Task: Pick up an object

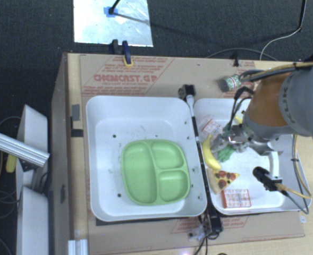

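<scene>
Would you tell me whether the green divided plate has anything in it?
Empty: the green divided plate in the left bin shows three bare compartments.

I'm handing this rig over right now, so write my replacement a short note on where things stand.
Gripper: low in the right bin, down among the objects near the bin's left wall; its open or shut state is not readable, and no object is visibly held.
Objects in the right bin: banana along the left wall, green item right beside the gripper, pizza slice below them, red-and-white card near the front.
Left bin: holds a green divided plate.
Done: arm has reached the pile.
Left: confirm a grasp, then lift an object clear.
</scene>
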Robot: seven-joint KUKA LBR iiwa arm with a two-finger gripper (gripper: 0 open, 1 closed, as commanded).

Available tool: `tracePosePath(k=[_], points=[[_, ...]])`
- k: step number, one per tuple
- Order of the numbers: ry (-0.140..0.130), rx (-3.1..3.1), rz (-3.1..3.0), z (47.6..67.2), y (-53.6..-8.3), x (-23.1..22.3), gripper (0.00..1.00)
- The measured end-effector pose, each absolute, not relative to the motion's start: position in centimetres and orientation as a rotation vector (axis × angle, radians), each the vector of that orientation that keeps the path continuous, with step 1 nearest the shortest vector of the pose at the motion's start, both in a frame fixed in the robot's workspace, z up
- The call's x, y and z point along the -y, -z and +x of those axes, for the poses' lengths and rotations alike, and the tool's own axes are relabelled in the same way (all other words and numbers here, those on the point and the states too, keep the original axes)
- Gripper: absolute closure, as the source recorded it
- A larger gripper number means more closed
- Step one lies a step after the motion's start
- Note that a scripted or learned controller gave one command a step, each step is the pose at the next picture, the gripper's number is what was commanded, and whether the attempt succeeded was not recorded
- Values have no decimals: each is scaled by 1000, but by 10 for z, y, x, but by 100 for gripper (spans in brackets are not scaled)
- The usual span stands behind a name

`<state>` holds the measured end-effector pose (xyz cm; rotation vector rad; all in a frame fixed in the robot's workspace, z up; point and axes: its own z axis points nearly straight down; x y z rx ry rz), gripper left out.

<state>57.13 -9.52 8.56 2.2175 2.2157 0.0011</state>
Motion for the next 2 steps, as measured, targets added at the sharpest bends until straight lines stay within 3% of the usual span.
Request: tracePosePath(k=[1, 2], points=[[-3, -2219, 2217, 572, -96, 94, 100], [-5, -2224, 2215, 573, -186, 61, 100]])
